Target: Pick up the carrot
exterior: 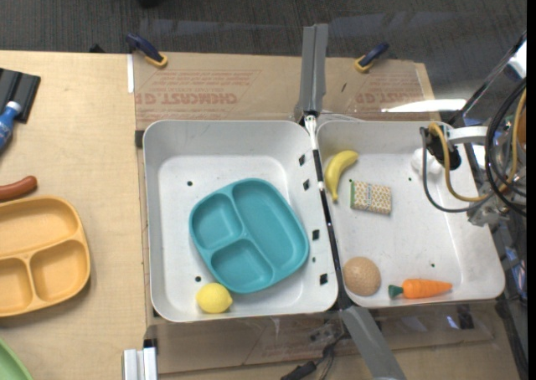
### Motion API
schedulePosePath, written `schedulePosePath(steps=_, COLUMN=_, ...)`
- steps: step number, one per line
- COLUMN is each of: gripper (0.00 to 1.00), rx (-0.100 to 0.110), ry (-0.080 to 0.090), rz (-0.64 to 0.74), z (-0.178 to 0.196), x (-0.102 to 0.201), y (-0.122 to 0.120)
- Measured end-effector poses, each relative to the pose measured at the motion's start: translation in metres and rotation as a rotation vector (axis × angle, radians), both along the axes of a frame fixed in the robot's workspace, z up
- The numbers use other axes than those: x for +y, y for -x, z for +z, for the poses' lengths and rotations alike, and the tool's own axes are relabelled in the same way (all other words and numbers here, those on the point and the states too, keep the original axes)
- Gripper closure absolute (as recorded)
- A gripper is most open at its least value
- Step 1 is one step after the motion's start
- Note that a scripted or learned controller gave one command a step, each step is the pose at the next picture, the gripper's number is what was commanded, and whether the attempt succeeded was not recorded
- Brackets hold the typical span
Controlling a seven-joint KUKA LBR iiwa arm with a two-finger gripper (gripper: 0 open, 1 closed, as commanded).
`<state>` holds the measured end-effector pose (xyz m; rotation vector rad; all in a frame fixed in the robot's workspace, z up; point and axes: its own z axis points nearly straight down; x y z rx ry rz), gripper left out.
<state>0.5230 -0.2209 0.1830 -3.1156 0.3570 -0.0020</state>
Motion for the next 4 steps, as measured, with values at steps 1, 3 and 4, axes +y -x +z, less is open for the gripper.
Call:
schedulePosePath(steps=1, gripper=1.0, rx=0.002, ry=-0.002, rz=-0.29, z=0.103, x=0.0, y=-0.058)
schedulePosePath(steps=3, gripper=1.0, rx=-0.001, ry=-0.001, rz=-0.004, z=0.03, x=0.01, y=-0.072)
schedulePosePath(steps=4, gripper=1.0, rx=-0.002, ry=-0.003, rz=-0.056, z=0.16, x=0.002, y=-0.023)
